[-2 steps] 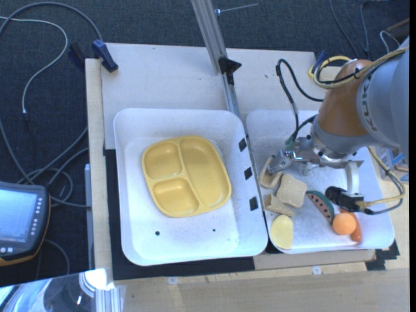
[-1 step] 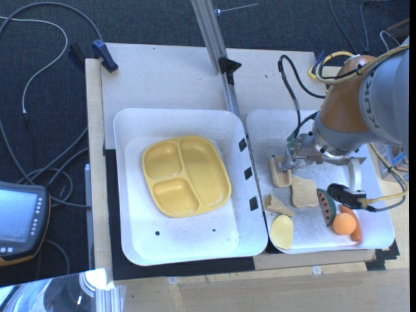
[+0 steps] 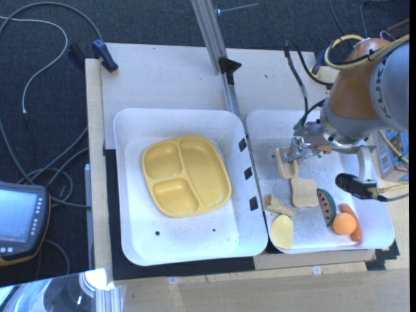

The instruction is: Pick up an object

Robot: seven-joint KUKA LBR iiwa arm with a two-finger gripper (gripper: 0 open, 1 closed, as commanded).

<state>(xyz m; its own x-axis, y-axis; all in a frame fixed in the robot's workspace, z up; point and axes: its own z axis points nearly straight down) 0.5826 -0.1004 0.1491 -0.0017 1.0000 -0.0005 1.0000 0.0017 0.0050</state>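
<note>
Reaching in over the right bin [image 3: 383, 236], grey arm [image 3: 380, 83] with orange band, wrist low above the bin's upper half. Picking stage judged as approach and descent, no lift begun. Left bin [image 3: 130, 129], beside the right bin across the shared divider, carrying a yellow divided tray [image 3: 186, 175] at its middle; not in play.

Gripper [image 3: 298, 150] down at the right bin's upper-left area, tips just above or touching a tan slice [image 3: 286, 164] lying there. Jaw state impossible to tell: fingers small and blurred against the white floor. Nothing seen clamped between them, so no hold claimed.

Other candidates, all toward the right bin's near edge: pale yellow round piece [image 3: 282, 231] at the near-left corner by the divider; tan square piece [image 3: 303, 192] near the middle; small tan wedge [image 3: 278, 205] between those two; watermelon slice [image 3: 327, 206] right of the square piece; orange ball [image 3: 344, 223] near the right wall, touching a carrot-like stick [image 3: 351, 214].

Next move, as a judgement: settle straddling the tan slice, close, then raise straight up. Flat, thin piece, so likely to slip out or be pushed aside instead of gripped.
</note>
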